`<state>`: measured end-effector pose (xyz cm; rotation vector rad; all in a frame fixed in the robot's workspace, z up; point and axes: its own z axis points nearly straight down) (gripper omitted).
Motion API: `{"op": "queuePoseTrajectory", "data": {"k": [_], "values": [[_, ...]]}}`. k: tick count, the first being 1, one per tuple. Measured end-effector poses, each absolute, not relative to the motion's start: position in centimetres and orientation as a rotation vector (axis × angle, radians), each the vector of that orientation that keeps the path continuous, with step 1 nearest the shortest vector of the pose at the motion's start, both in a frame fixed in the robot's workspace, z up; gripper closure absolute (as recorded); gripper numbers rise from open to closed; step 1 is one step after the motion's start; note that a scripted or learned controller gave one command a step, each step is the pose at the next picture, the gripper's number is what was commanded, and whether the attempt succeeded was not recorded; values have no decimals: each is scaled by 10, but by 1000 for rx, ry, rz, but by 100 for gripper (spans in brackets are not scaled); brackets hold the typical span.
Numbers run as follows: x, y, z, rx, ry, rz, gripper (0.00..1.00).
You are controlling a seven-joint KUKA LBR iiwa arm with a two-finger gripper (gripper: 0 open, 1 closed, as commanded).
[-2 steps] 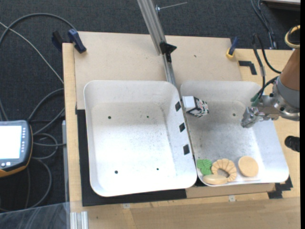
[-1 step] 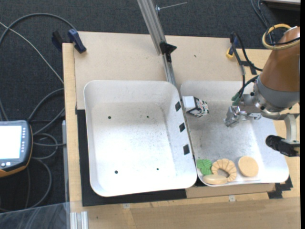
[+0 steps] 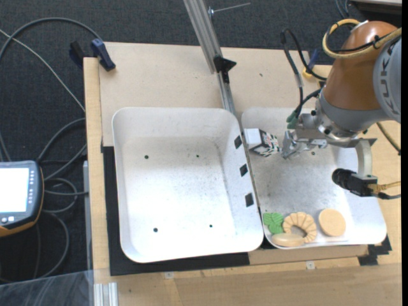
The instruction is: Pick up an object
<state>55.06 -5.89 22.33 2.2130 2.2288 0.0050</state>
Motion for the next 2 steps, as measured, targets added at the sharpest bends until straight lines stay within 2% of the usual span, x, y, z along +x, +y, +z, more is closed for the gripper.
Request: {"op": "queuePoseTrajectory", "data": {"k": [2], "values": [[562,54,226,2213,2232,5,100]]}}
